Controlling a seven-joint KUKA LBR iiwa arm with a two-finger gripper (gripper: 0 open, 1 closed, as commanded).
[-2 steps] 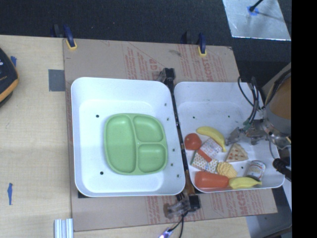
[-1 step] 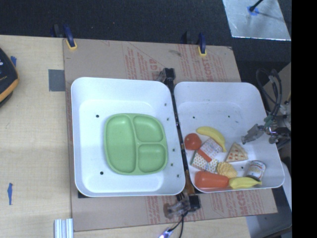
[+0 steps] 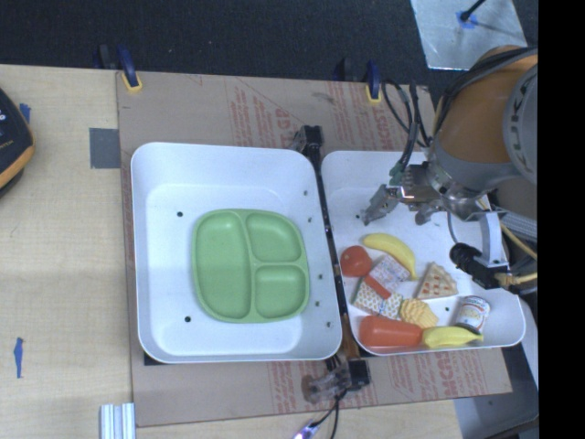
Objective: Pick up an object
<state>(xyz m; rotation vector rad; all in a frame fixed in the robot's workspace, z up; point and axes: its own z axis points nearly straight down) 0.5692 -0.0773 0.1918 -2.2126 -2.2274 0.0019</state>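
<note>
My gripper (image 3: 398, 214) hangs over the back of the right bin (image 3: 347, 176), open, with nothing between its fingers. Just in front of it lies a yellow banana (image 3: 390, 248). Further forward sits a cluster of toy food: a red tomato (image 3: 356, 261), a checkered cracker (image 3: 372, 296), a small box (image 3: 390, 271), a sandwich wedge (image 3: 437, 283), a yellow waffle piece (image 3: 419, 313), a small can (image 3: 472, 313), a second banana (image 3: 452, 337) and a red-orange sausage shape (image 3: 390, 333).
The left bin (image 3: 160, 176) holds a green divided plate (image 3: 249, 264). The arm's grey body and orange band (image 3: 480, 108) rise at the right, with cables and a black fitting (image 3: 475, 263) over the right bin's edge. Clamps hold the cardboard base.
</note>
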